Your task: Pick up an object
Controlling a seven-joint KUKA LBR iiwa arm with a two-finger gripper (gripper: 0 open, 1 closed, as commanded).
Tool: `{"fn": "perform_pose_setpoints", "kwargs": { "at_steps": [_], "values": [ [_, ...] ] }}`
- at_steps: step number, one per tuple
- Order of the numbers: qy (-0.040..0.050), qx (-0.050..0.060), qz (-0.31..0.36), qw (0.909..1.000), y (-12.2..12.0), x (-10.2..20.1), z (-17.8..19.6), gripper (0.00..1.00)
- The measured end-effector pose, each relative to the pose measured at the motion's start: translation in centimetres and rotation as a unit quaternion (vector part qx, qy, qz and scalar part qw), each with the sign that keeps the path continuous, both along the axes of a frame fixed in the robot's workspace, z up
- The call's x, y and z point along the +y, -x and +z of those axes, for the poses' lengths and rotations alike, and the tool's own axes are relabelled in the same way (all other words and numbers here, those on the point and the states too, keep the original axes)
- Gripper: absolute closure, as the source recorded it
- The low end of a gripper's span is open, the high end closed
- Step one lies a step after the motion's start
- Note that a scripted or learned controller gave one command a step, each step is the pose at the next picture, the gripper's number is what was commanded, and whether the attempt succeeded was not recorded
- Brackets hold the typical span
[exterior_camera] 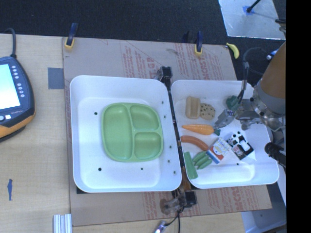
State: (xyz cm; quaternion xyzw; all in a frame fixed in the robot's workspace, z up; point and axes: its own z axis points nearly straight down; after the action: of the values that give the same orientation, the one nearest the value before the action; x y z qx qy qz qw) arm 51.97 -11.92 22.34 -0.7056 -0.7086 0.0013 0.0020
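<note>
1. At the far left edge of the bench lies a grey and orange handheld control pendant with a lit screen [12,98], well apart from the bins.
2. The left shallow white plastic bin [80,130] holds a pale green plastic tray with three compartments [131,131], lying flat near its middle. It is untouched.
3. The right shallow white plastic bin [265,176] holds the likely targets. At its left part sit a tan bread-like block [192,107] and, just beside it, a speckled round cookie [207,111].
4. Below these lie an orange toy carrot [198,128], a reddish-brown toy sausage [195,142], and green bean-like pieces [200,160] near the front wall.
5. Further right lie a small white packet with red and blue print [220,148] and a black-and-white patterned item [240,145], close together.
6. The two-finger metal gripper [224,119] hangs low over the right bin, just right of the carrot's tip. I cannot tell whether the hand is released or clenched, and nothing is visibly held.
7. My judgement: the pick is not yet done; every object appears to rest in its bin, so grasp and lift remain. Crowding around the carrot, the packet included, could spoil a clean grip.
</note>
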Motion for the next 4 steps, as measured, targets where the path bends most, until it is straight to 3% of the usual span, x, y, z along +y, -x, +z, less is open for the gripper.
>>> {"fn": "perform_pose_setpoints", "kwargs": {
  "at_steps": [1,2,3,4],
  "values": [
    [0.0006,0.0,0.001,1.0,-1.3,2.6,-6.8,0.0],
    [0.0003,-0.001,0.0,1.0,-4.9,6.8,-3.2,0.0],
    [0.0018,0.0,0.0,1.0,-9.1,2.3,-9.4,0.0],
    [0.0012,-0.003,0.001,1.0,-13.8,2.0,-13.0,0.0]
  ]
}}
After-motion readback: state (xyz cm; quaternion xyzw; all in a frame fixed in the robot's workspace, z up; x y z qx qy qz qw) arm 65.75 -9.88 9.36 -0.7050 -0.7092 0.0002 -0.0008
